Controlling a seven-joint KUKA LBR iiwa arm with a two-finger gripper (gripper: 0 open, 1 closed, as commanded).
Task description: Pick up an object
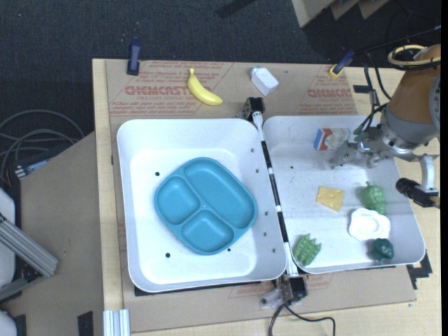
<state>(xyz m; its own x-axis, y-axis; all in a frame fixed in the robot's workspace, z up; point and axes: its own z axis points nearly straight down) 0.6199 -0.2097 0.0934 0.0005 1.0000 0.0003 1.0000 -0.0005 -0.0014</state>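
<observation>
Red-blue-white carton [322, 139] looks the likeliest pick — it lies in the right bin [294, 208], far end, just beside the hand [348, 150], on the hand's side toward the left bin [136, 187]. Hand hangs low over the bin floor; whether it's open or closed can't be told, and nothing is seen gripped. To do this well the arm should centre the hand over the carton w/ jaws across its narrow side, drop straight down, then close. Other options — yellow block [330, 197], green veg [373, 197], white piece [368, 225] — lie nearer the camera, apart from the hand.
</observation>
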